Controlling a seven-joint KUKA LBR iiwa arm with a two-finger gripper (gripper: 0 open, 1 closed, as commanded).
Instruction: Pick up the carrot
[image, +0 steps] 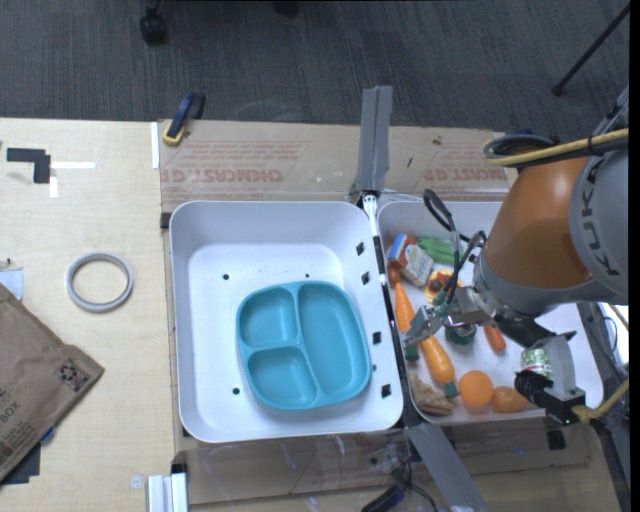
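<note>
bins (190, 300): white, smooth, looks plastic | divided plate (302, 345): teal plastic, soft sheen | carrot (436, 360): orange, smooth, plastic-looking | bench (90, 200): pale matt wood | tape roll (100, 281): pale, slightly glossy | arm band (540, 235): glossy orange

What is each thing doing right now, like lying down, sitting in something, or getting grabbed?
carrot: lying slantwise in the right bin, beside the pincer
pincer: low over the right bin's toys, by the carrot
blue plate: lying flat in the left bin, right way up
orange ball: resting near the right bin's front wall
tape ring: lying flat on the bench
</note>
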